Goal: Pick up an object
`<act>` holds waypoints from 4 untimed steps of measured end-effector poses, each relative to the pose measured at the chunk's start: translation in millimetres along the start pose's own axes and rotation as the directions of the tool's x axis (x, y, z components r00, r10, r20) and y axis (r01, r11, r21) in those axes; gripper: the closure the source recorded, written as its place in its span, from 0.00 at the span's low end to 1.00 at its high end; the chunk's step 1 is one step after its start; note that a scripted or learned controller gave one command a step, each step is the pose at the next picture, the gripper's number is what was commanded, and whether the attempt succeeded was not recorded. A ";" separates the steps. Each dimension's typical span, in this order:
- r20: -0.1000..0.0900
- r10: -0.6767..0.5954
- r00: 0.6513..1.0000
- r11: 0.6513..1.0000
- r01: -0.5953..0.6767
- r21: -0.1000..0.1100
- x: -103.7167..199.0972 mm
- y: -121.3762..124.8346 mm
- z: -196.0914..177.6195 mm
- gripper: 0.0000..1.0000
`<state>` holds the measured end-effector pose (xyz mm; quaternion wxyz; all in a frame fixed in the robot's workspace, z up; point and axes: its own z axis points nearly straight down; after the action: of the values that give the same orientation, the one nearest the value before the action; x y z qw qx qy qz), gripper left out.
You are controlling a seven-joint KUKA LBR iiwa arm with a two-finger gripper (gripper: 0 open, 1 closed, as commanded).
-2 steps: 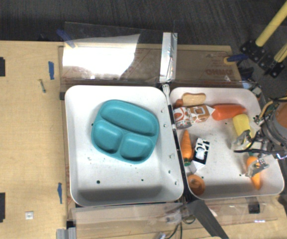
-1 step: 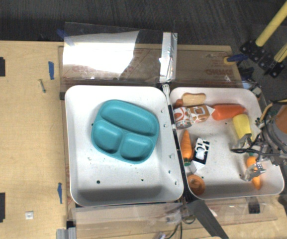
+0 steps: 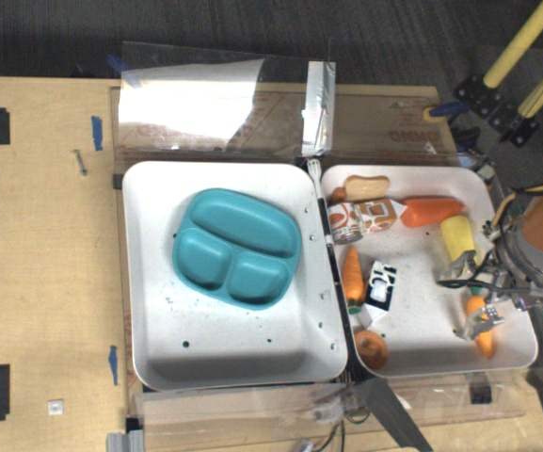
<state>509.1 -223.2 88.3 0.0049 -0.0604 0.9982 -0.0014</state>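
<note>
Carrots [image 3: 352, 275], glossy tapered plastic, lie in rt bin [image 3: 412, 365] w/ teal tray [image 3: 237, 246] left; tool [image 3: 483, 320] state unclear.

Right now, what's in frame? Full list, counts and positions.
white bins: 2, side by side on the bench
divided plate: 1, teal, left bin
carrots: 2, orange, right bin, one along the left wall, a larger one near the back
hot dog bun: 1, tan, right bin back left
printed carton: 1, orange and white, beside the bun
yellow block: 1, right bin
black-and-white card: 1, right bin centre
round orange fruit: 1, right bin front left
gripper: 1, right bin's right side
</note>
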 end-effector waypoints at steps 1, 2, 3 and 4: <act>0.002 -0.067 0.998 0.998 0.067 0.002 0.6 -0.2 -0.3 0.00; 0.002 0.041 0.999 0.999 -0.041 -0.001 11.1 1.7 -0.3 0.00; 0.015 0.040 0.999 0.999 -0.040 0.003 6.8 1.4 -13.3 1.00; 0.006 0.099 0.995 0.995 -0.099 0.003 -27.6 -4.0 -153.1 1.00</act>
<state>535.5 -223.5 241.7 0.0078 -0.0107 0.9999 -0.0025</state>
